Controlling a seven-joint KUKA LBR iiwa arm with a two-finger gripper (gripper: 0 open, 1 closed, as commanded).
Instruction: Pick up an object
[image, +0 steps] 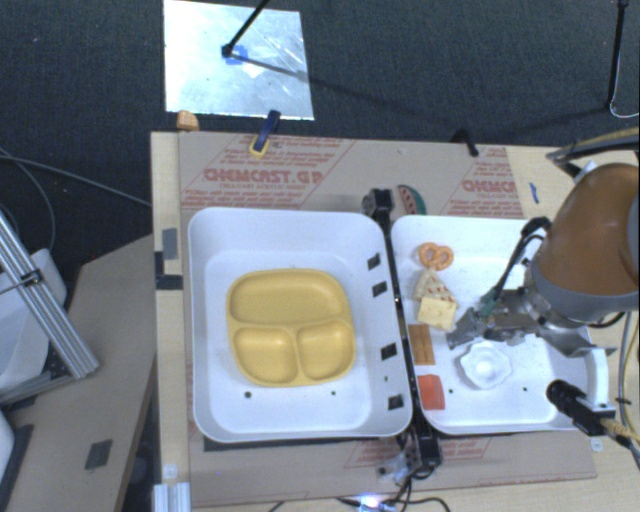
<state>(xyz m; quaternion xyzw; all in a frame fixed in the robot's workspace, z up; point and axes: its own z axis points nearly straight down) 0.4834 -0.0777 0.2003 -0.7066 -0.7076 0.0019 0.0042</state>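
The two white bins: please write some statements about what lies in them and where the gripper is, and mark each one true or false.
1. The yellow divided tray lies in the left bin. True.
2. The pretzel lies in the left bin. False: it lies in the right bin, near its far edge.
3. The gripper is over the right bin. True.
4. The red piece lies inside the yellow divided tray. False: it lies in the right bin, near that bin's left wall.
5. The yellow divided tray has three compartments. True.
6. The small white cup stands on the cardboard outside the bins. False: it is in the right bin, next to the gripper.
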